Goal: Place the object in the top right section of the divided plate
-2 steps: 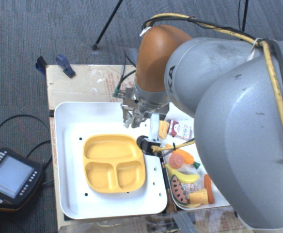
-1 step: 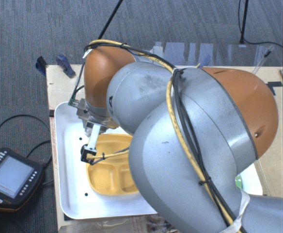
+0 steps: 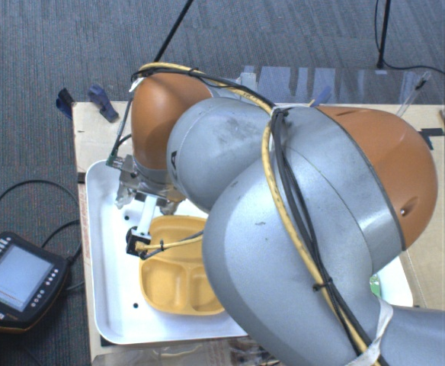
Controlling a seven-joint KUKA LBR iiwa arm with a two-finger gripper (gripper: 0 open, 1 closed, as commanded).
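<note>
Noted a pale yellow divided plate (image 3: 173,284), glossy, with rounded corners and raised ribs marking off shallow compartments: one toward the far side of the white bin (image 3: 110,300), two toward its near side. Lies flat on that bin's floor, about mid-bin, well clear of the bin's left wall. Right part covered by the arm (image 3: 306,227), so cannot tell the long axis or heading. Nothing seen resting in the exposed compartments. Arm reaches across the bin's right rim in bulky grey links wrapped with yellow and black cable, ending in an orange dome over the bin's far edge. Wrist bent downward from there, with the gripper (image 3: 135,203) low over the bin's far-left floor, just beside the plate's far corner. Cannot tell whether the gripper is released or clenched. Teach pendant (image 3: 13,280) outside the bin, off its left wall.
</note>
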